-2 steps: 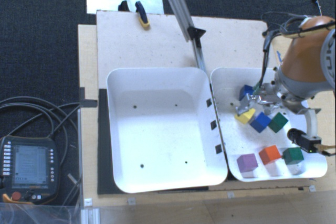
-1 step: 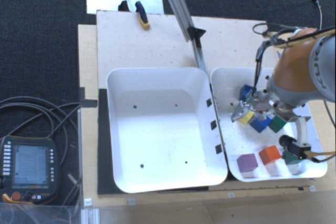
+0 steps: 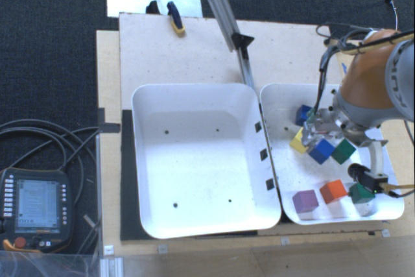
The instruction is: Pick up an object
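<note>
My gripper (image 3: pixel 316 132) is low in the right bin (image 3: pixel 285 204), among the blocks; I cannot tell its state. The blue block (image 3: pixel 321 151) lies at its 5 o'clock, touching the yellow (image 3: pixel 297 143) and green (image 3: pixel 343 151) ones, so I may catch two or push them away.

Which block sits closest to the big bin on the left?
The yellow block. It lies nearest the right bin's left wall, while the blue, green, orange and purple blocks all sit farther right.

Coloured blocks (image 3: pixel 320 151) in right bin (image 3: pixel 279 139)
</note>
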`<state>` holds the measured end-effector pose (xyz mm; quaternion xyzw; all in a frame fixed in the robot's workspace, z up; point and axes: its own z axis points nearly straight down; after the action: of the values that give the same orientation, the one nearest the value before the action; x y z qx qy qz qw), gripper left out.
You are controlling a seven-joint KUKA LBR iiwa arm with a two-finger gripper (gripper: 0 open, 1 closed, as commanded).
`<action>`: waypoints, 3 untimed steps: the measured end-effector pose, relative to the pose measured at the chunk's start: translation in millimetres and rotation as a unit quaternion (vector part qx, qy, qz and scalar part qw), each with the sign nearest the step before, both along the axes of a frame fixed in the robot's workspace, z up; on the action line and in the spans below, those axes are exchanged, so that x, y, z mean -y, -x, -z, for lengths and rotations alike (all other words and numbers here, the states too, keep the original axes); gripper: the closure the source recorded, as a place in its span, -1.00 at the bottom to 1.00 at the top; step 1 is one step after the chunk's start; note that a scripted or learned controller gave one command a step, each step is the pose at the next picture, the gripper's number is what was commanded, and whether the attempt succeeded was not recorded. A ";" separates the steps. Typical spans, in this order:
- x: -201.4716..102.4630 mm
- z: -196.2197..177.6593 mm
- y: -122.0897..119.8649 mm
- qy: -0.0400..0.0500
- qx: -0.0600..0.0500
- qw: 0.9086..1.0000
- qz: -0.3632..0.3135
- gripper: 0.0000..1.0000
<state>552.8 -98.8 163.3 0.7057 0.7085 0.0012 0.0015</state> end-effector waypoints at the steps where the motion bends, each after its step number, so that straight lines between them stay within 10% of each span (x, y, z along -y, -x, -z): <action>1: 0.2 -63.0 -7.8 0.001 0.003 1.000 0.000 1.00; 3: -59.1 -92.0 -17.1 -0.001 -0.001 1.000 -0.004 1.00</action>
<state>569.9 -39.7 255.2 0.7032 0.7110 0.0013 -0.0003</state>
